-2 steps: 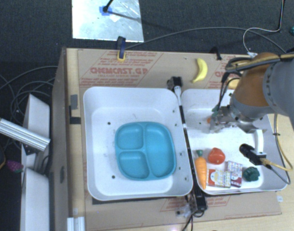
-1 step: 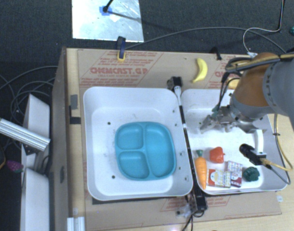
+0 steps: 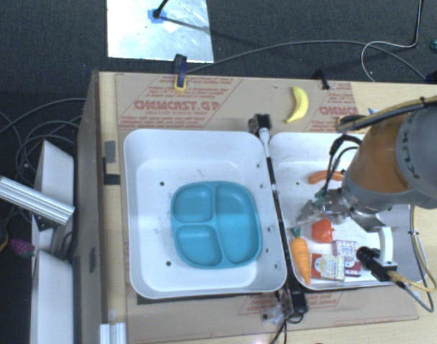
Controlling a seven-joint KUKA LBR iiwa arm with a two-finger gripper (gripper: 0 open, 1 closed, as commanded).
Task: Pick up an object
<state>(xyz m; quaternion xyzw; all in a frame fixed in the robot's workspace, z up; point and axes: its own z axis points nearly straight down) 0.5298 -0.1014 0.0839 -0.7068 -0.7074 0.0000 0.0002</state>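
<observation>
From above: the end effector (image 3: 313,212) is down in the right bin (image 3: 299,149), right over a small red-orange object (image 3: 322,230); whether its fingers are apart or together I cannot tell. A carrot (image 3: 300,258) lies near the bin's front left corner, a red-and-white packet (image 3: 336,265) just beside it. In the left bin (image 3: 150,149) sits a blue divided plate (image 3: 215,223). A banana (image 3: 299,104) rests on the worktop (image 3: 204,102) behind the bins.
</observation>
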